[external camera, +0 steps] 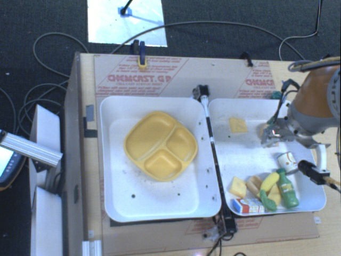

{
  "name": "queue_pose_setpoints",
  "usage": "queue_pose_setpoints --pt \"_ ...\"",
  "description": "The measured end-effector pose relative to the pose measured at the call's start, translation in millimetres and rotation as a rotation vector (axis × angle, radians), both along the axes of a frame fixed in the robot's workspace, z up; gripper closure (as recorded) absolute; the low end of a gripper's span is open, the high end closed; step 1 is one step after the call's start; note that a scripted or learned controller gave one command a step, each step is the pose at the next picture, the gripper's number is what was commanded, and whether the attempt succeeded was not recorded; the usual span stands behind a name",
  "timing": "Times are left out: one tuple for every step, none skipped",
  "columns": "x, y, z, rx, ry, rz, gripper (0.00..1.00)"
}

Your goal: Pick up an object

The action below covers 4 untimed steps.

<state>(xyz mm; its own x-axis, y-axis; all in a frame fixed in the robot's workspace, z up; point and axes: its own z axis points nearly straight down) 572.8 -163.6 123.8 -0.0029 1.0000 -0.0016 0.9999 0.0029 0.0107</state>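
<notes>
My gripper (270, 134) hangs over the upper right part of the right bin (242, 159), with the grey arm and its orange band reaching in from the right. A yellow cheese slice (238, 125) lies just left of it, apart from it. A small white cup (286, 160) lies below the gripper. Along the bin's front edge sits a pile: a cheese wedge (238, 186), a banana (270, 181), a green bottle (288, 191) and a flat carton (246, 207). I see nothing held in the gripper.
A yellow divided plate (161, 145) lies in the middle of the left bin (120, 196). A black-and-white divider rail (212, 143) runs between the two bins. Cables trail on the dark floor behind the bench.
</notes>
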Motion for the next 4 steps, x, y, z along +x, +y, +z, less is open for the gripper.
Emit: queue_pose_setpoints --pt "1 0 11 0.0 -0.003 0.001 1.0" --pt "-33 -16 -8 0.001 0.01 -0.002 1.0" --pt "-63 -40 -39 0.006 0.007 0.002 1.0" --pt "-86 -2 -1 0.002 0.009 0.0 1.0"
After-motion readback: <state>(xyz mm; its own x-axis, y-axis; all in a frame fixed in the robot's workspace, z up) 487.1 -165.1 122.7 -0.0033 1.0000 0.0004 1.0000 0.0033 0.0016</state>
